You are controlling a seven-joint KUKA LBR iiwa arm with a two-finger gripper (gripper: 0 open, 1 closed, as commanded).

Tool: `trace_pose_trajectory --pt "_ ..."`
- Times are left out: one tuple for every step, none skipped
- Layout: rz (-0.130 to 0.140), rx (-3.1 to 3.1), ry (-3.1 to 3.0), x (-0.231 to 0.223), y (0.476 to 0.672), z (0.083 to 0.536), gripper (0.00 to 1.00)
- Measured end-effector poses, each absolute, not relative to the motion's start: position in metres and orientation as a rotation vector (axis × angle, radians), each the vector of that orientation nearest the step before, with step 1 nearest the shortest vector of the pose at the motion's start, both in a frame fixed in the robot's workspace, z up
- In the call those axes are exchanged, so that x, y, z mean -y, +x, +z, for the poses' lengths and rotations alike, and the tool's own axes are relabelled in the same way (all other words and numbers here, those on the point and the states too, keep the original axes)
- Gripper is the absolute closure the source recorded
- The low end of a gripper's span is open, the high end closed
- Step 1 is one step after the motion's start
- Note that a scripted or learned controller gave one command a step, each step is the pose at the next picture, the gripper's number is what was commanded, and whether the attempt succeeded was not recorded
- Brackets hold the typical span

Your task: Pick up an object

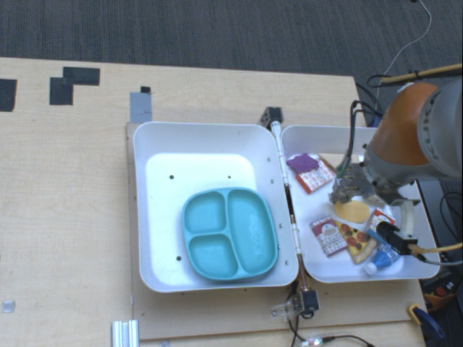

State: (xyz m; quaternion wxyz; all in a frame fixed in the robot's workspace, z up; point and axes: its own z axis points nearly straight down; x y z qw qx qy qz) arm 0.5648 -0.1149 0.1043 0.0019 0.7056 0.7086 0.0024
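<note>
The right bin point(312, 267) holds several small items: a purple packet point(304, 164) beside a red-and-white packet point(317, 180) at the back left, a yellow round piece point(352, 212) in the middle, a red-and-white card point(329, 236), a pizza-slice toy point(359, 241) and a blue-and-white bottle point(383, 259) at the front right. My gripper point(348, 191) hangs low over the bin's middle, just above the yellow piece, with the grey arm and its orange band point(402, 125) reaching in from the right. The wrist hides the fingertips.
The left bin point(163, 165) carries a teal three-compartment tray point(230, 232). A clamp point(273, 116) sits at the back of the divider between the bins. Cables run along the right bin's far side and front edge. Dark tape marks point(72, 84) lie on the bench at the back left.
</note>
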Motion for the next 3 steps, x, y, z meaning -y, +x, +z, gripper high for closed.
trace_pose_trajectory --pt "0.007 -2.224 2.214 0.115 0.565 0.104 0.0" --pt "0.01 -2.217 2.214 0.099 0.506 0.088 0.0" --pt "0.016 -2.215 2.209 0.098 0.508 0.099 1.0"
